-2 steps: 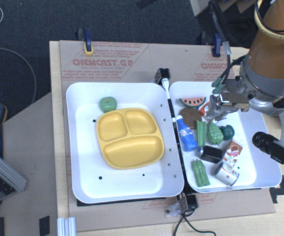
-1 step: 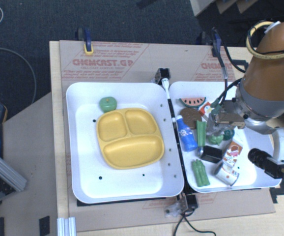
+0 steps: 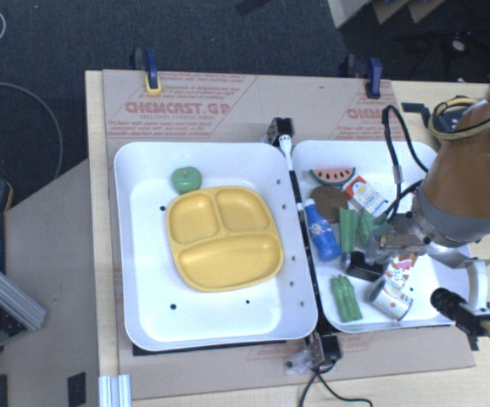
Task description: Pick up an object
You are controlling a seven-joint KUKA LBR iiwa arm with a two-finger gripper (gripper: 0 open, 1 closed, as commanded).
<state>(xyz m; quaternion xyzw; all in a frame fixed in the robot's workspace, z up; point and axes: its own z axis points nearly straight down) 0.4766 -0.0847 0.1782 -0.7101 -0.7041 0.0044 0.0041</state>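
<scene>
Over the right bin (image 3: 414,153), the arm (image 3: 474,185) reaches in from the right, and its pincer (image 3: 379,242) hangs low among the small things there. I cannot tell if the pincer is squeezing or let go, because the wrist hides its tips. I think this is the reaching step: the pincer is coming down on a thing but has not lifted one. The thing it seems to go for is the dark green piece (image 3: 349,229) or the black piece (image 3: 362,268) just beside it. Next, it needs to close on one thing alone and lift straight up, without pushing the others around.

The right bin is crowded. At the far end lies a watermelon slice (image 3: 333,175), with a brown round thing (image 3: 328,200) and a small red and white box (image 3: 365,196) near it. A blue bottle (image 3: 320,231) lies by the left wall. At the near end sit a green stick (image 3: 345,298) and a white can (image 3: 394,288).

The left bin (image 3: 143,295) holds a yellow plate with three parts (image 3: 225,237) and a small green apple (image 3: 186,178) touching its far edge.

Both bins rest on the table (image 3: 109,227).
</scene>
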